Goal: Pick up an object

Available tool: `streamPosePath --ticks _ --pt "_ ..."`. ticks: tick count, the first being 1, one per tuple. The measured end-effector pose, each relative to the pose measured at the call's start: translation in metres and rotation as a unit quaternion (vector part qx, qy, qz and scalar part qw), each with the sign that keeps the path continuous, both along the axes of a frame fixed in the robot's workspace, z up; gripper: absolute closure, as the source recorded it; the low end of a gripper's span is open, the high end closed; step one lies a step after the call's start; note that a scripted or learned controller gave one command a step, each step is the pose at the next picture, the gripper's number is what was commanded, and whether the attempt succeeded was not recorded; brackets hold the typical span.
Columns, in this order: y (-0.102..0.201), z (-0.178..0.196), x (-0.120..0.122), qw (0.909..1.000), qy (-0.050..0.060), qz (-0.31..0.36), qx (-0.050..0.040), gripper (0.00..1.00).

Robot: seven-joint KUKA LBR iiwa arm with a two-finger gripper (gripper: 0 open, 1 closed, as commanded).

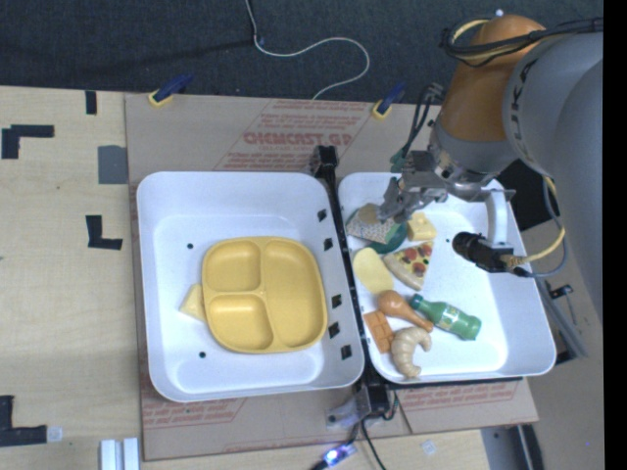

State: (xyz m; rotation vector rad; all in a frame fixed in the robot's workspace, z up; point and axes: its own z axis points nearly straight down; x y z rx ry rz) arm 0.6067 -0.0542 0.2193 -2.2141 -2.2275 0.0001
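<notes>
Gripper (pixel 400 204) lowered into the right bin (pixel 519 346); finger state impossible to tell. Directly beneath the fingertips, a grey speckled toy piece (pixel 367 227) with something teal at its edge, contact unclear. Just beyond: cheese wedge (pixel 421 227), pizza slice (pixel 411 262). Farther off: green bottle (pixel 446 316), croissant (pixel 408 349), carrot (pixel 377 331). Red lettering on the cardboard (pixel 284 135), not legible.
</notes>
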Motion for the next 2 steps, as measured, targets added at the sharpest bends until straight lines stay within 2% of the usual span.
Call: streamPosePath --ticks 2 --pt "0.106 0.011 0.043 1.0000 0.000 0.000 0.0002 1.00"
